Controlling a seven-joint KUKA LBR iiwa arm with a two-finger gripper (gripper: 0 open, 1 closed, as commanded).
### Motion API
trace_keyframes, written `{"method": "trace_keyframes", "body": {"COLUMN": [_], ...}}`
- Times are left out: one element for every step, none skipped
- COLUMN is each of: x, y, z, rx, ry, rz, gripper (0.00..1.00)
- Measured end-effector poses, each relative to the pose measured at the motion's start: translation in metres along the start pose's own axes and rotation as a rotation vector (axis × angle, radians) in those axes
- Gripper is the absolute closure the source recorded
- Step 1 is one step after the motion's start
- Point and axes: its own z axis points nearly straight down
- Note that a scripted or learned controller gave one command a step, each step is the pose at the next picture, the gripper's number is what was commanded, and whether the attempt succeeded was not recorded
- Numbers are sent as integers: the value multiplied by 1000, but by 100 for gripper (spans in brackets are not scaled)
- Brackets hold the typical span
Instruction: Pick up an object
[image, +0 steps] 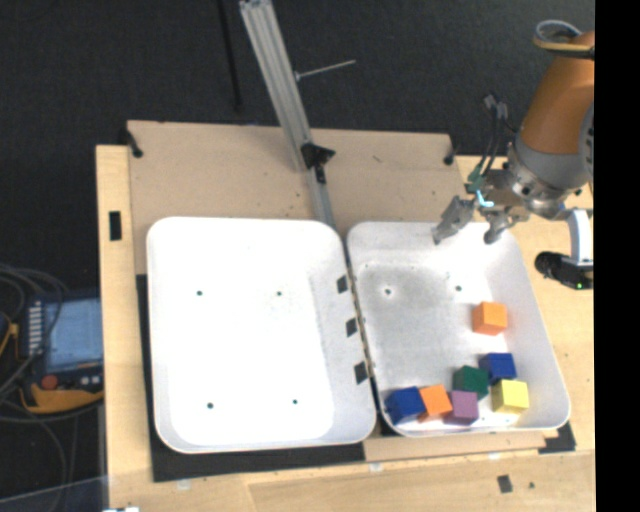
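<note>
Along the right bin's (535, 330) near edge lay blue (405, 403), orange (436, 400), purple (465, 405), green (471, 380) and yellow (511, 395) blocks; another orange block (490, 317) sat farther back. Over the far right corner hung the gripper (467, 226), jaws spread open, holding nothing.

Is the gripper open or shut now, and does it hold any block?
Open. The gripper hangs over the right bin with its two fingers spread apart and nothing between them.
</note>
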Motion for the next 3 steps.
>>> {"method": "trace_keyframes", "body": {"x": [-1,2,1], "y": [1,9,13], "z": [-3,45,87], "rx": [-4,-1,-1], "ry": [-3,-3,-4], "rz": [-2,-3,-5], "gripper": [0,0,0]}}
